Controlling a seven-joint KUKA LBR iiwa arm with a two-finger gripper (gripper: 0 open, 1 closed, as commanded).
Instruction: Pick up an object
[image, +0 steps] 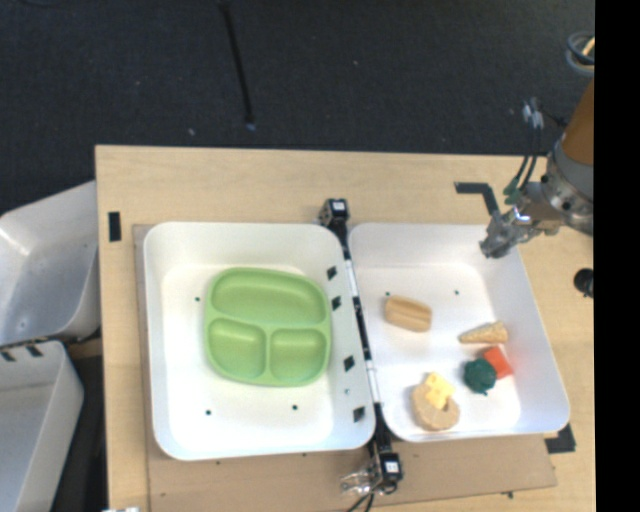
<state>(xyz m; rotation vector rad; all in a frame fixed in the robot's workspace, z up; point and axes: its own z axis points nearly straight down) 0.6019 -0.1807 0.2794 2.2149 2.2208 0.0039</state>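
- Closest to the camera, at the front of the right shallow white bin (520, 400), there's a round tan biscuit-looking piece with a yellow lump on top (435, 402). Just to its right sits a small dark green toy vegetable (479, 375), touching an orange-red block (499, 362).
- A bit further back: a pale wedge, kind of like a toy cheese slice (484, 334), and left of it a tan bread-roll-shaped piece (407, 313) lying by itself in open floor. That one looks like the easiest target to me, nothing crowding it.
- The left shallow white bin (160, 330) holds a light green plastic divided tray (268, 326), roughly centred.
- Furthest back, the two-finger gripper (497, 243) hangs over the far right corner of the right bin, nothing between its fingers that I can see. Can't tell how wide it's set, it's too small and blurry.
- Step-wise I'd call this the approach phase, no grasp yet. All the pickable stuff is well apart from the gripper, toward the front and middle of the bin.
- Next move, I reckon: travel forward and left over one piece, line the fingers across its narrow side, then descend. The green and orange pair is risky since they're touching.
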